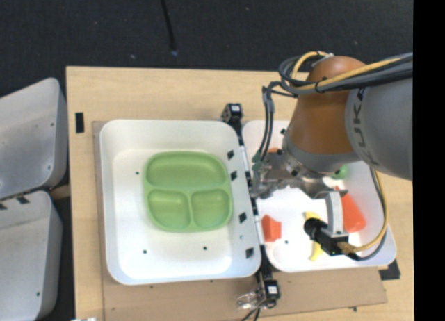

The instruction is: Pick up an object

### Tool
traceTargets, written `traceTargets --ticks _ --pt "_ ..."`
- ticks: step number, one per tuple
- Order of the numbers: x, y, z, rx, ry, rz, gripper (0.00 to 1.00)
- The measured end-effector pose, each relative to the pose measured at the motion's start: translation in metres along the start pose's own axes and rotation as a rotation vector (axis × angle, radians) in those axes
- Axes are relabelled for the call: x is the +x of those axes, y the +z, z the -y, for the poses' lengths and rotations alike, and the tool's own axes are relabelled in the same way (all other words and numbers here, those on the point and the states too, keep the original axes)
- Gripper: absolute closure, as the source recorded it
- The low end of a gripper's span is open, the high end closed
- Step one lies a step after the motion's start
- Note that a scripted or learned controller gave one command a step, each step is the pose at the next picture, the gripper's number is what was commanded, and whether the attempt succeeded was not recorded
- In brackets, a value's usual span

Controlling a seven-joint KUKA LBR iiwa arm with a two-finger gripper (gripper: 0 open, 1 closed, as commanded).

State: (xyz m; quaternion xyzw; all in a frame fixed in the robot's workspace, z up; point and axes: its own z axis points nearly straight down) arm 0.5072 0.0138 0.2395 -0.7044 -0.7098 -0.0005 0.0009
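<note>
- Camera view looks down at a slant on a tan bench (83, 97) bearing two white bins side by side.
- The left bin (115, 139) holds a green plate (188, 191) with three compartments, lying flat near its middle, apart from all four walls.
- The arm (325, 114) reaches in from the right and hangs over the upper half of the right bin (295, 205), its orange band uppermost and a grey link behind it.
- The gripper (264, 182) sits low at the right bin's left wall, just beside the divide between the bins; the wrist hides most of it, so I cannot tell whether it is released or clenched, and nothing can be seen held in it.
- An orange block (270, 228) lies on the right bin's floor by the left wall, near the gripper and below it in the picture, not touching it.
- A second orange piece (352, 214) lies toward the bin's right side, well apart from the block.
- A small green bit (341, 171) shows at the wrist's right edge, too hidden to tell what it is.
- A red bit (275, 151) shows at the wrist's left edge, also mostly hidden.
</note>
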Motion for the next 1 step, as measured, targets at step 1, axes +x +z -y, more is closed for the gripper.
traceTargets --ticks 1 --pt "0.0473 0.0085 0.0035 0.001 0.001 0.001 1.00"
